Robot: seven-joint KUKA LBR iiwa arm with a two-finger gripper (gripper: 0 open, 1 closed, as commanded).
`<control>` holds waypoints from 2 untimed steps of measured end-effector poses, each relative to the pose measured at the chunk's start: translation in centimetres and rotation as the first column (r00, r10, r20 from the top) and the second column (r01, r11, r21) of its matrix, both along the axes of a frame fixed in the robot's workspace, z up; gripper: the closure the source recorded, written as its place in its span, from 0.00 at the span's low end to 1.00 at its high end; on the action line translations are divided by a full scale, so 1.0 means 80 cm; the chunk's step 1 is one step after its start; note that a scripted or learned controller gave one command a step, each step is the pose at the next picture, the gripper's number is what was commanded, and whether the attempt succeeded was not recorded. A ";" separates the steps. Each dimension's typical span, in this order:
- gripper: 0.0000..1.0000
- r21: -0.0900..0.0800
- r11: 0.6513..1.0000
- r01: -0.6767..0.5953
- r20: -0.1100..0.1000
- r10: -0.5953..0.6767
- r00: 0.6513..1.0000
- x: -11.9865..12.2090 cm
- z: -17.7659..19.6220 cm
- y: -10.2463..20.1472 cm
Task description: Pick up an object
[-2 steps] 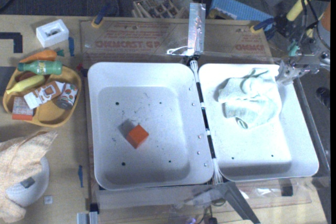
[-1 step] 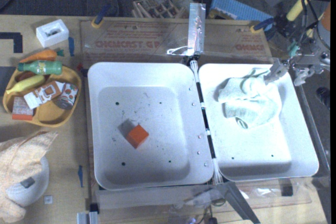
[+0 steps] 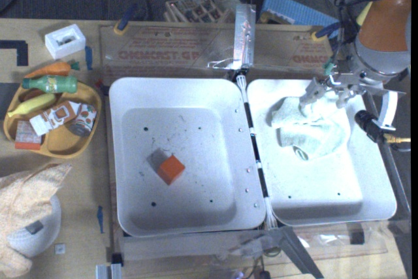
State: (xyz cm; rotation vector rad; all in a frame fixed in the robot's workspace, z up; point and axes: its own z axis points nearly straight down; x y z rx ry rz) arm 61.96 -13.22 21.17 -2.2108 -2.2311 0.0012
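white plastic, two shallow bins side by side on my bench. the left bin (image 3: 130,114) holds one small orange block (image 3: 172,169) near its middle, well apart from every wall, so it sits free for a straight drop from above. the right bin (image 3: 372,199) holds a pale crumpled cloth (image 3: 307,131) in its upper half, bunched and folded over itself, which i judge makes it soft to pinch but likely to slip or drag.

the arm (image 3: 385,23) reaches in from the right, its orange band above the wrist, bent down over the top of the right bin. i read that as lining up on the cloth, the nearest thing to it.

the gripper (image 3: 312,100) hangs just above or touching the cloth's upper edge; i cannot tell which. its fingers (image 3: 307,98) point down to the left, and i cannot tell how wide they stand, nor see any cloth between them, so i count nothing as held yet.

off to the left a yellow bowl (image 3: 55,144) of toy food sits outside the bins, out of play.
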 end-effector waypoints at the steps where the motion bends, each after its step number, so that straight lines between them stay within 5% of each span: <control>1: 0.00 0.000 0.989 0.149 0.000 -0.149 0.989 -0.055 -0.087 -0.058; 2: 0.00 -0.003 0.993 0.115 0.010 -0.115 0.993 0.058 -0.151 -0.063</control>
